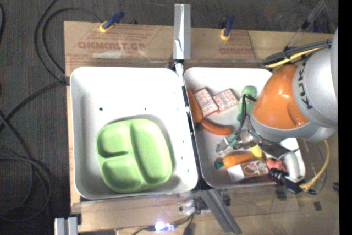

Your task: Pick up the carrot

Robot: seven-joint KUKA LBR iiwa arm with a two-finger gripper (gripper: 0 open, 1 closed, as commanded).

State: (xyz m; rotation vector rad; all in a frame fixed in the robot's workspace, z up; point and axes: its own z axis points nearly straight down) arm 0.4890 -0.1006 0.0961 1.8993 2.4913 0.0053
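Carrot [237, 160] lies in my right bin [206, 170], close to its near edge, a short orange taper with a green stub at its left end, pointing along that edge. Just beside it on the right sits a flat printed packet [254, 170], white and red, glossy like card or foil. My tool [234, 140] hangs just above and behind the carrot, a cluster of pale metal parts under my wrist, and I cannot tell from here how it is set. I judge this to be the approach step, the pick not yet made: next I need to drop straight onto the carrot's middle, clear of the packet, and close across its narrow width. Behind my tool lies a smooth orange sausage-shaped piece [215, 128], then two small printed boxes [215, 100] and a round green thing [249, 91] near the far edge. In the left bin [88, 85] rests a lime-green plastic tray [135, 154] with rounded compartments, matte and soft-cornered.
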